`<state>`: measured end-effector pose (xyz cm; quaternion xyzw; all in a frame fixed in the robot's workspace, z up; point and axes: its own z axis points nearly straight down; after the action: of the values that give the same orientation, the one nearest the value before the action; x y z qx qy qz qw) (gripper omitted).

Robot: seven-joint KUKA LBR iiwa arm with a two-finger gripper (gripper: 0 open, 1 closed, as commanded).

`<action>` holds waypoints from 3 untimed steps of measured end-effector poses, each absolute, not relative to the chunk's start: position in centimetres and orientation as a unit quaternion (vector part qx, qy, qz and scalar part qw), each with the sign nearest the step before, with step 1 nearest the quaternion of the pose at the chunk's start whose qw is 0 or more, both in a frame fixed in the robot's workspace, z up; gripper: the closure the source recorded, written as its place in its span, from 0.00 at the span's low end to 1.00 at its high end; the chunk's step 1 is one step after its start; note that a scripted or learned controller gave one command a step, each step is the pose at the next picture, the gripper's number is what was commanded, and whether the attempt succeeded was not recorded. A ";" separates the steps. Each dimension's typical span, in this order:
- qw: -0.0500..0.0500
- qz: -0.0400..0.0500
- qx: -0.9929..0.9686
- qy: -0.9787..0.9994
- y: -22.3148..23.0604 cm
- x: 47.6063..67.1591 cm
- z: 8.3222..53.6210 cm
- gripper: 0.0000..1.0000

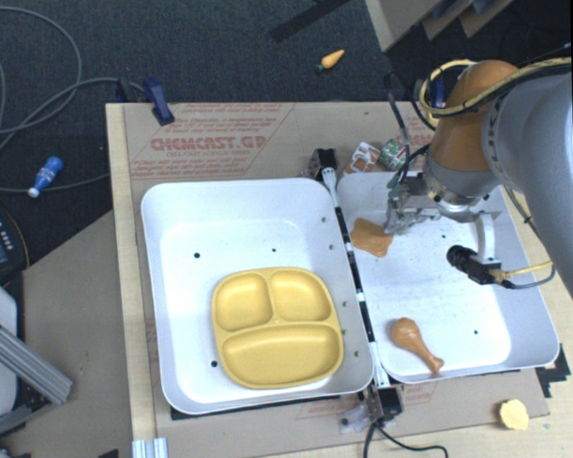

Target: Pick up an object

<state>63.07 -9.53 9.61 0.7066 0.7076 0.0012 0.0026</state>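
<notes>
A tan, flat toast-like piece (370,237) lies at the left wall of the right bin (516,347), about halfway back. My gripper (397,218) hangs just to the right of it and slightly above, right at the piece's upper right edge; whether it touches the piece I cannot tell. A toy chicken drumstick (416,343) lies near the front of the same bin, well apart from the gripper.
The left bin (174,227) holds a yellow divided plate (276,325). Small packets (378,155) sit behind the right bin's back edge. A yellow lump (512,414) lies on the bench at the front right. The grey arm (537,139) covers the right bin's back right.
</notes>
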 end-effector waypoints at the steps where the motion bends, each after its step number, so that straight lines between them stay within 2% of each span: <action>1: 0.002 0.000 0.706 0.708 -9.5 63.0 9.5 0.00; 2: 0.000 -0.002 0.710 0.705 -17.8 60.7 8.4 0.00; 3: -0.003 -0.001 0.708 0.706 -15.7 51.0 11.2 0.00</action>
<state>51.00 -15.68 11.19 0.7081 0.7061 -0.0014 -0.0032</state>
